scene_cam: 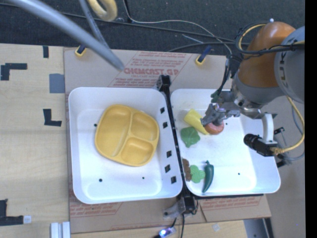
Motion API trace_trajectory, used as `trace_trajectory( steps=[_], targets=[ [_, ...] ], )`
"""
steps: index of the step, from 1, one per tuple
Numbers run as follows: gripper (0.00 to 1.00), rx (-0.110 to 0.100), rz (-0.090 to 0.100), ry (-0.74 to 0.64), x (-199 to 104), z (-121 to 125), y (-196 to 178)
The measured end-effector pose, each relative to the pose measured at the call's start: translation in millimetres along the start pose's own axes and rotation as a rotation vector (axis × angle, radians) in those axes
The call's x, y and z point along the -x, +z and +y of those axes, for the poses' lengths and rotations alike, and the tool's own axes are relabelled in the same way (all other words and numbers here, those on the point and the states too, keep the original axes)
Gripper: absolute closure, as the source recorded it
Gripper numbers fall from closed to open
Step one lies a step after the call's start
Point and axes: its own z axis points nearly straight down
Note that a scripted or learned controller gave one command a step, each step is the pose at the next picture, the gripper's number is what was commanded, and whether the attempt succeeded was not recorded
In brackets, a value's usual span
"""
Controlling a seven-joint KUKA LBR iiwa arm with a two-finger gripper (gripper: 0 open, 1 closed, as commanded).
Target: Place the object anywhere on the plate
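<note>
A yellow divided plate (127, 134) lies in the left white bin (84, 182). In the right bin (247, 177), my gripper (214, 117) hangs low over a cluster of toy food. A red-orange rounded piece (215, 128) sits right under the fingertips, beside a yellow wedge (194, 121). A light green leafy piece (189, 136) lies just left of them. Whether the fingers hold the red piece is hidden by the gripper body.
Near the right bin's front lie a dark green pepper (207, 176), a small green piece (197, 174) and a brown piece (186, 167). A black divider (171, 138) separates the bins. A grey pole (59, 21) crosses the top left.
</note>
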Motion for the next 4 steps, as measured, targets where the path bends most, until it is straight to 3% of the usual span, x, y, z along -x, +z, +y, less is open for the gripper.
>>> trace_trajectory(
  steps=[3, 4],
  targets=[
    [1.00, 0.001, 0.000, -0.001, -144, 64, 21],
    [1.00, 0.003, 0.001, -0.002, -198, 90, 6]
  ],
)
